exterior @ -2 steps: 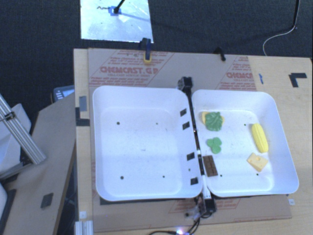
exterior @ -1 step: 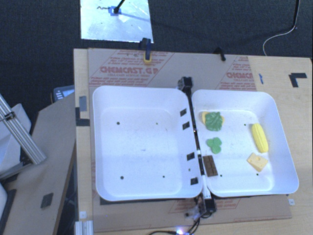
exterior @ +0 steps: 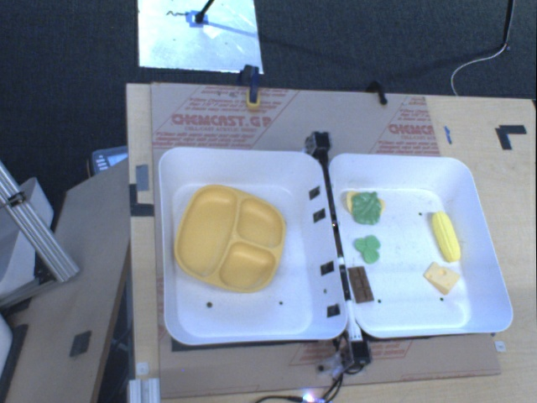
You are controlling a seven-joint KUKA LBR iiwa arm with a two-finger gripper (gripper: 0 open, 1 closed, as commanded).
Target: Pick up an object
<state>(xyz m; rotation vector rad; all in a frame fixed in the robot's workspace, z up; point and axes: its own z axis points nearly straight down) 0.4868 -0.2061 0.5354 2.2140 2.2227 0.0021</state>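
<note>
A: What's in the right bin (exterior: 407, 305), nearest first?
B: I see 5 pieces: brown bar (exterior: 361, 284) against the divider, cheese wedge (exterior: 441, 277), small green piece (exterior: 367, 248), corn cob (exterior: 445, 236), leafy green (exterior: 365, 206).
A: Left bin (exterior: 197, 321)?
B: 1 yellow divided tray (exterior: 229, 238).
</note>
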